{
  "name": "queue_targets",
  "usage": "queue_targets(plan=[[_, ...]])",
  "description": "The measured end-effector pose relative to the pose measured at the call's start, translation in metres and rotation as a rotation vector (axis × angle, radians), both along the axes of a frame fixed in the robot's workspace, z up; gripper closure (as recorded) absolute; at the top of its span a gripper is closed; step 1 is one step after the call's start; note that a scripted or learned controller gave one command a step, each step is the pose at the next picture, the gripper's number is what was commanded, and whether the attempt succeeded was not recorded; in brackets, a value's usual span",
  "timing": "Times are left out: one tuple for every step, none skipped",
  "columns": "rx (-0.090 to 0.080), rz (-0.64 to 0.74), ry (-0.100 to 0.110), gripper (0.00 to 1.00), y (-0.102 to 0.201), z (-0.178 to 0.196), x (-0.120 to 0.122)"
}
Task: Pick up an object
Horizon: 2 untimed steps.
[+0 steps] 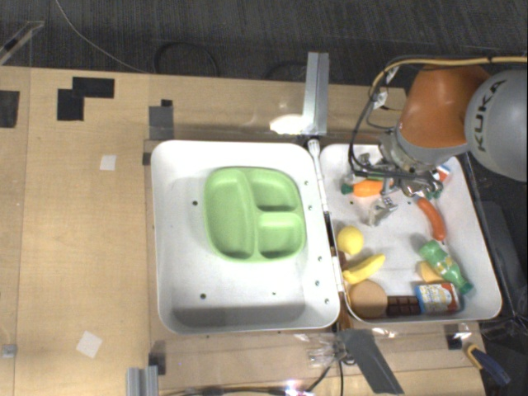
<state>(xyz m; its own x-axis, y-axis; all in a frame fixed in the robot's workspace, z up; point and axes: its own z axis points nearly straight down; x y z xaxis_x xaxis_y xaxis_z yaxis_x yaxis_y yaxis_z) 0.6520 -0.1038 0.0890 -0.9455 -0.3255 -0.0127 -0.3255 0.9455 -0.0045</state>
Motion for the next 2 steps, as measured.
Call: queue_targets(plan=[[0.000,0.021,0.000,0.00,0.012,0.002,-0.089],[0.000,-0.023,-0.008,0.00,-0.001,0.002,-0.119]])
